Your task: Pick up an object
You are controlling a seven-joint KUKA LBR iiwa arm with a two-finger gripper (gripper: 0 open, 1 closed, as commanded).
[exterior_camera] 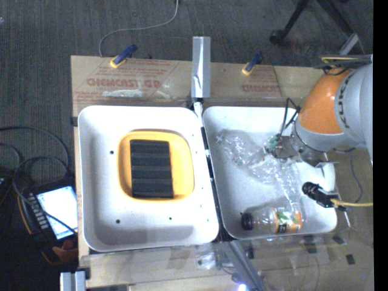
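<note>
Presently the gripper (280,145) is hanging over the back right part of the right bin (229,194), and whether it is spread or closed cannot be told from this angle. Nothing is showing clearly inside it. Just beside and under it, a crumpled sheet of clear plastic (245,153) is lying across the middle of that bin, trailing toward the near side. A plastic bottle (276,219) with a black cap (246,220) and an orange label is lying on its side along the bin's near wall, cap pointing left, well apart from the gripper. Behind the gripper, the arm's orange band (318,111) is leaning in from the right.

Across the divide, the left bin (97,180) is holding a yellow tray (185,162) with a black ridged block (151,168) sitting in it. Beyond both bins, a board (121,83) with red lettering is carrying two clamps (123,55) at its far edge.
</note>
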